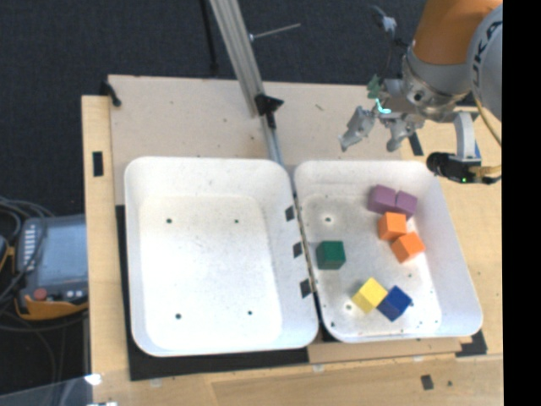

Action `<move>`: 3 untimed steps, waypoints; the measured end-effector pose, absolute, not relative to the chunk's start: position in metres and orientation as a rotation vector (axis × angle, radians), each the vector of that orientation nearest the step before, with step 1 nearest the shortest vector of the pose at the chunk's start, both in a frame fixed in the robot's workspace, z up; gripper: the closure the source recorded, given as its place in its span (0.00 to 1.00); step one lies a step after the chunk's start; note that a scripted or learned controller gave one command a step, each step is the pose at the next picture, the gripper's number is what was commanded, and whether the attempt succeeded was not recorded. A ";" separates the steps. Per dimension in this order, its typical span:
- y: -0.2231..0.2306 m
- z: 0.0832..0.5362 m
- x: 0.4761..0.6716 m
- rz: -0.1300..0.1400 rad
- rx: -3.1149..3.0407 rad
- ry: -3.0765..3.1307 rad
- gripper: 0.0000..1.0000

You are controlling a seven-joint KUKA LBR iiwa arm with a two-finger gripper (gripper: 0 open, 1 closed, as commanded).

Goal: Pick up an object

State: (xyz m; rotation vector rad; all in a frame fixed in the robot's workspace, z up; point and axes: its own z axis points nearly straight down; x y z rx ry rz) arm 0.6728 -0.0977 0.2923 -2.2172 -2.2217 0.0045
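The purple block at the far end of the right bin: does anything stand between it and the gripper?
Nothing visible does. The gripper hangs open above the far rim of the right bin, holding nothing. The purple block lies just inside that rim, top uncovered. An orange block touches its near side, which may crowd the fingers.

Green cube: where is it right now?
The small green cube sits in the right white bin, near its left wall, apart from the orange cubes to its right.
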 end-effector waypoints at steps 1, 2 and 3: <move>-0.098 0.295 0.673 0.002 -2.219 -2.226 0.00; -0.098 0.248 0.664 0.007 -2.219 -2.220 0.00; -0.095 0.205 0.664 0.006 -2.221 -2.219 0.00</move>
